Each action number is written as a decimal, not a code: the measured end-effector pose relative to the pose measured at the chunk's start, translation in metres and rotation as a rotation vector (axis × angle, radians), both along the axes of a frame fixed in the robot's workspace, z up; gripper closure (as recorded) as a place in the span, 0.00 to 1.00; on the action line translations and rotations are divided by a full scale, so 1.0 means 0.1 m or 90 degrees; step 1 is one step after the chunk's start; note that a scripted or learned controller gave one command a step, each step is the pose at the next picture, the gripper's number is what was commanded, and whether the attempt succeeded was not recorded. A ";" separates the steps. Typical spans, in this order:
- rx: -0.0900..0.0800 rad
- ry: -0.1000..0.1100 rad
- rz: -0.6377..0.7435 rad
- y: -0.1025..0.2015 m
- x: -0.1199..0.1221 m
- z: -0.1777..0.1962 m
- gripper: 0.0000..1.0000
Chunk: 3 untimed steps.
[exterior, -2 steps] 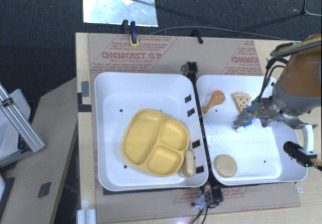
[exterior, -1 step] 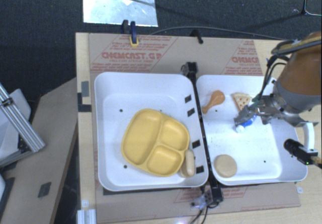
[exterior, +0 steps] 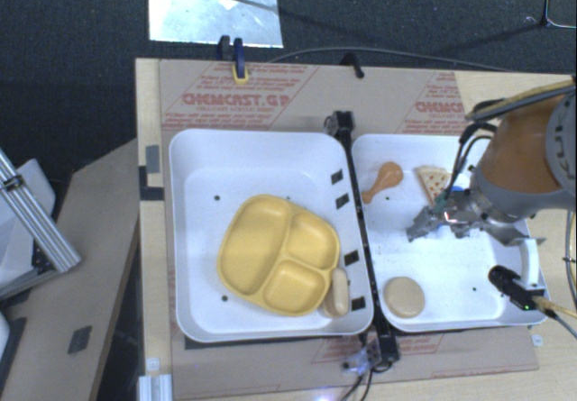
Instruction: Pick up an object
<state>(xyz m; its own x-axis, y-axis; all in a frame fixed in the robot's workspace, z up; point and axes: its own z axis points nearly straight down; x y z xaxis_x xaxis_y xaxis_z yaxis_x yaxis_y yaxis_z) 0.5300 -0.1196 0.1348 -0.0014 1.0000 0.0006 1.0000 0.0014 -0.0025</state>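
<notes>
You have two shallow white bins side by side on the tabletop (exterior: pixel 297 88), which is covered by a brown printed board. In the left bin (exterior: pixel 194 174) lies a yellow divided plate (exterior: pixel 275 250) with three compartments, tilted toward the near right corner. A small tan bread-roll-shaped piece (exterior: pixel 338 291) sits touching the plate's near right edge, against the bin wall.

In the right bin (exterior: pixel 397 151) you see four things. A tan chicken-drumstick toy (exterior: pixel 384 180) lies near the far left, just beside the divider between the bins. A cracker-like wedge with a dotted face (exterior: pixel 434 180) lies to its right, near the far wall. A round beige disc, like a cookie or bun (exterior: pixel 405 296), rests near the front wall. Each of these could be the object to pick up, and all lie flat on the bin floor.

The arm (exterior: pixel 532 156) reaches in from the right, its orange band over the right bin's far right part. The hand (exterior: pixel 424 226) sits low over the bin's middle, below the cracker wedge and above the round disc, apart from both. I cannot tell whether its fingers are spread or pressed together. Nothing shows between them.
</notes>
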 end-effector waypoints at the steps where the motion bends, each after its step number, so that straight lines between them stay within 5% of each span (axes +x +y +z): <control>1: 0.000 0.000 0.000 0.00 0.00 -0.52 0.00; 2: -0.001 -0.003 0.001 0.00 0.01 -0.39 1.00; 3: -0.001 -0.005 -0.001 -0.09 0.02 0.08 1.00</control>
<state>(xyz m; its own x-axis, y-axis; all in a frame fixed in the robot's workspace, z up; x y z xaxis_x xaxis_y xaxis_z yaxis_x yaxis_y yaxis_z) 0.5317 -0.1289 0.1433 0.0001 1.0000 -0.0014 1.0000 -0.0001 0.0049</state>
